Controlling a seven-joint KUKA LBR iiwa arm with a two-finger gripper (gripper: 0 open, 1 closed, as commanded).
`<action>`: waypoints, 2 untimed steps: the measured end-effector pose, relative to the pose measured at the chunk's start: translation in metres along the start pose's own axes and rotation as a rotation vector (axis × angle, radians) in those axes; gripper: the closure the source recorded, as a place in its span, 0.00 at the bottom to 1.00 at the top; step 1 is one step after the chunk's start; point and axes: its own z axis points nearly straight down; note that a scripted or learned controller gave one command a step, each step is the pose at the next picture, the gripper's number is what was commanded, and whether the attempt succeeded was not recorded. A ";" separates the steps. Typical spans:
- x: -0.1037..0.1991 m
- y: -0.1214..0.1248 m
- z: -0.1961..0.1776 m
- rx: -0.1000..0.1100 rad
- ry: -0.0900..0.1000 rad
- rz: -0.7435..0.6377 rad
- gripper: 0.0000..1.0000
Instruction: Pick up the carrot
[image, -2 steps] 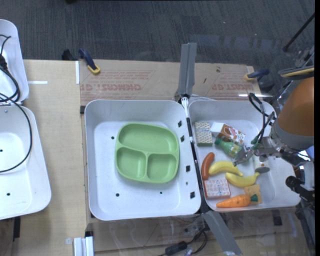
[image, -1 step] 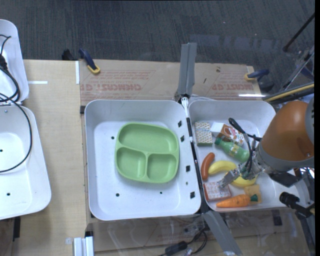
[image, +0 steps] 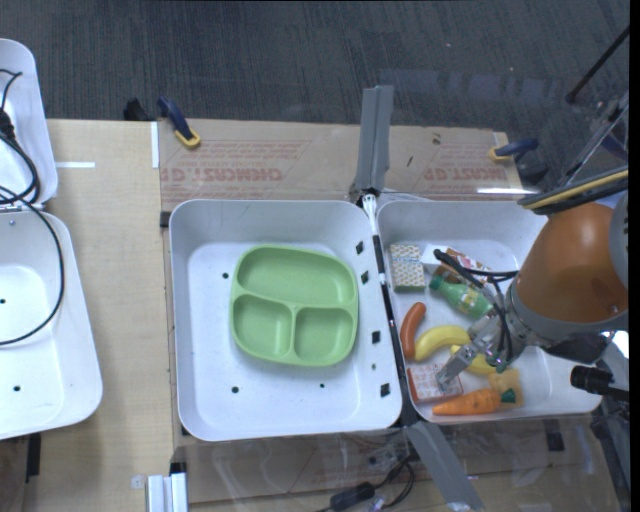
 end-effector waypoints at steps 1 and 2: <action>0.008 0.007 0.000 0.000 0.000 -0.399 0.00; 0.014 0.013 0.001 -0.003 0.004 -0.775 0.00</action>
